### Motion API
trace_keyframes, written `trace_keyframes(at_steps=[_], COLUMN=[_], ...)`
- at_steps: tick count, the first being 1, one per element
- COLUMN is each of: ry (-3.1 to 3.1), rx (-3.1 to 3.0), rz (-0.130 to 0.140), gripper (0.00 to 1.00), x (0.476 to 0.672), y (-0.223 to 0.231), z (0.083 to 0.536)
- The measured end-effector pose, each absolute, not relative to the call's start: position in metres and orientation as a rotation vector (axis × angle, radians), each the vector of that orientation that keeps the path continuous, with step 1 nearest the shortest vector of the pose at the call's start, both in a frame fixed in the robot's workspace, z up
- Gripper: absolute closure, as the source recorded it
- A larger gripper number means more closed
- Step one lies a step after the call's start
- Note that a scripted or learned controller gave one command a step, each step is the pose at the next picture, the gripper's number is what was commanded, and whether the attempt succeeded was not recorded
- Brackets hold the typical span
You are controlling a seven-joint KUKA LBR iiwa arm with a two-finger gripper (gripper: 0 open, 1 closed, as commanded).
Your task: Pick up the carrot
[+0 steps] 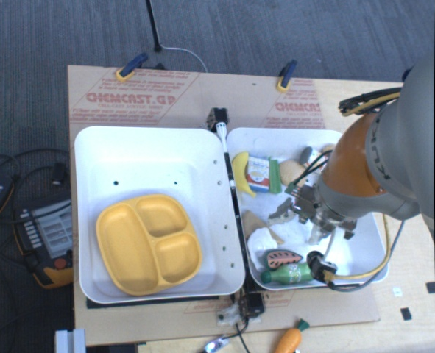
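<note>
The carrot (288,340), orange with a green top, lies on the brown board in front of the right bin (364,269), outside it and near the view's bottom edge. My gripper (303,213) hangs low over the middle of the right bin, well behind the carrot and apart from it. The grey arm with its orange band (349,169) covers the bin's right half. Nothing shows in the gripper's grasp.
The right bin holds a banana (241,173), a small white and red carton (259,173), a green bottle (287,273), a pink ribbed piece (281,257) and a beige piece (255,223). A yellow divided plate (148,243) sits in the left bin (151,153). Cables loop near the bin's front.
</note>
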State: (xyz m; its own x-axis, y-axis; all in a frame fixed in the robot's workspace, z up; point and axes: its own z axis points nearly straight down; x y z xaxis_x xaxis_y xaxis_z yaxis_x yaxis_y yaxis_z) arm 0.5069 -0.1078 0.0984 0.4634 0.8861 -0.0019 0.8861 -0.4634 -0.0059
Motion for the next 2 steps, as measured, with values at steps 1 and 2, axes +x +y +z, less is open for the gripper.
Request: trace_keyframes(at_steps=[1,2], ry=[-1.616,-1.614], rx=[-2.716,-2.708], rz=[-0.02,-0.016], gripper=[0.0,1.0], x=[0.4902,0.4901], y=[-0.1006,-0.0991], z=[0.089,0.0974])
